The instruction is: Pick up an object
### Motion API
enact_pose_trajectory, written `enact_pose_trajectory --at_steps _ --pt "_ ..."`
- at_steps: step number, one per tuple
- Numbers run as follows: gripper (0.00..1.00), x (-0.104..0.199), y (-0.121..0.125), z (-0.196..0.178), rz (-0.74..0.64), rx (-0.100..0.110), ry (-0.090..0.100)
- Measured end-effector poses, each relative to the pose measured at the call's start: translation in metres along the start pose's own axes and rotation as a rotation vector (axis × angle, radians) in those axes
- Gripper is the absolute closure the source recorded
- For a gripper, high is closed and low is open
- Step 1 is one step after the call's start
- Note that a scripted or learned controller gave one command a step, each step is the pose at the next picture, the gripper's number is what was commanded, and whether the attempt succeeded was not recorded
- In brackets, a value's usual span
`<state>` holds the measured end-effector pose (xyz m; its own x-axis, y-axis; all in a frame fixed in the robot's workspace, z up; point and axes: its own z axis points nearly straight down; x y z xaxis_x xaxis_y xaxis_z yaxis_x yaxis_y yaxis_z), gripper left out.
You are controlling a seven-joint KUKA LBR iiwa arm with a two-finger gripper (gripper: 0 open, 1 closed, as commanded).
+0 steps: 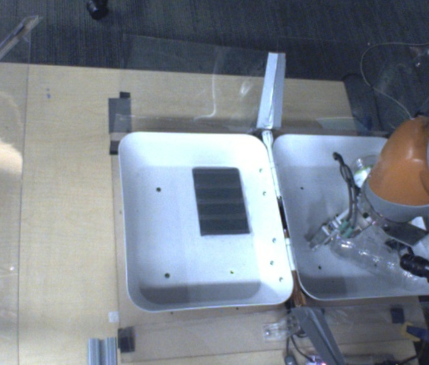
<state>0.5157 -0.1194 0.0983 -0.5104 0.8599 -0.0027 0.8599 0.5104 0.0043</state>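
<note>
Two shallow white bins side by side on the table (62, 242): left bin (127, 204) near the middle, right bin (306, 158) toward the right edge. Flat on the floor of the left bin, well apart from every wall, a dark ridged slab (220, 201). Toward the near right corner of the right bin, a clear, glassy-looking object (370, 255), hard to outline against the white.

Judged as mid-attempt on that clear object, with the arm (405, 166) reaching in over the right bin and the claw (335, 233) low above its floor, just beside the clear object's left end. To do this well: centre over the bulk of the object rather than its tip, come straight down without scraping the bin floor, close slowly because a smooth transparent body may squirt sideways, then lift gently and check for something actually carried before moving off.

Impossible to tell how far open the claw stands; too tangled with cables and glare. Nothing visibly held. Possibly touching the clear object, possibly just short of it.
</note>
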Motion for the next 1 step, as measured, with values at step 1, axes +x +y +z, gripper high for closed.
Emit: enact_pose_trajectory --at_steps 1 --pt "0.00 0.0028 0.0471 0.0092 0.368 -0.008 -0.003"
